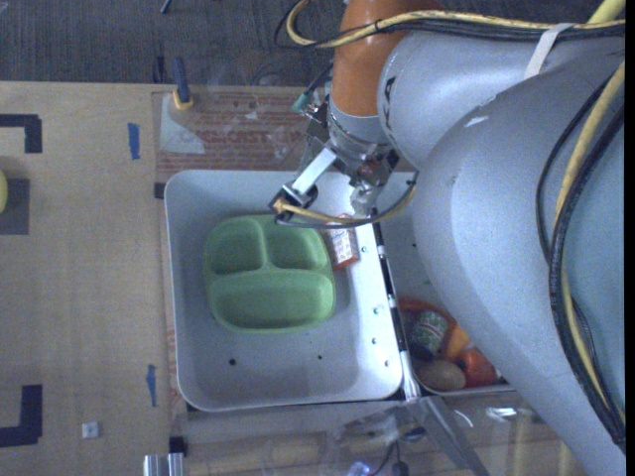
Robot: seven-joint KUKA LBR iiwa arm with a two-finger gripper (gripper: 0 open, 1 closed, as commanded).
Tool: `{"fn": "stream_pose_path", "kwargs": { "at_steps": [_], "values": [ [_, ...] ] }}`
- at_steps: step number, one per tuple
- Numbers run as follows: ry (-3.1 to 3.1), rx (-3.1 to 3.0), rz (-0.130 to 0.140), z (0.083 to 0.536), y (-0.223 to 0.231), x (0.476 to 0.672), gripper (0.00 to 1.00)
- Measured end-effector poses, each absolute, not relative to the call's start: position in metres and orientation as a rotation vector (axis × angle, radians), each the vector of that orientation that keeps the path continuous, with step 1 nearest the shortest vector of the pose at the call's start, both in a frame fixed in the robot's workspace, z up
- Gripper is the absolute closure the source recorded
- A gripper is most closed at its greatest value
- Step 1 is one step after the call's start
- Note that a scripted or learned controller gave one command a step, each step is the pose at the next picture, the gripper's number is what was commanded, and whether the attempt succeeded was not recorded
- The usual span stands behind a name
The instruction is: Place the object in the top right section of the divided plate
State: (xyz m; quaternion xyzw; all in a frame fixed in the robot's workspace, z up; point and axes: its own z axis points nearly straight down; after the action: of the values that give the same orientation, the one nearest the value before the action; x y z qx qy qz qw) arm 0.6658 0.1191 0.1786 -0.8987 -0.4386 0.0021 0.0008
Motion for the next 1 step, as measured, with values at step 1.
{"fn": "stream_pose_path", "kwargs": {
  "at_steps": [1],
  "values": [
    [-1.492, -2.763, -0.024, 0.1141, 0.1231, 0.6633, 0.00]
  ]
}}
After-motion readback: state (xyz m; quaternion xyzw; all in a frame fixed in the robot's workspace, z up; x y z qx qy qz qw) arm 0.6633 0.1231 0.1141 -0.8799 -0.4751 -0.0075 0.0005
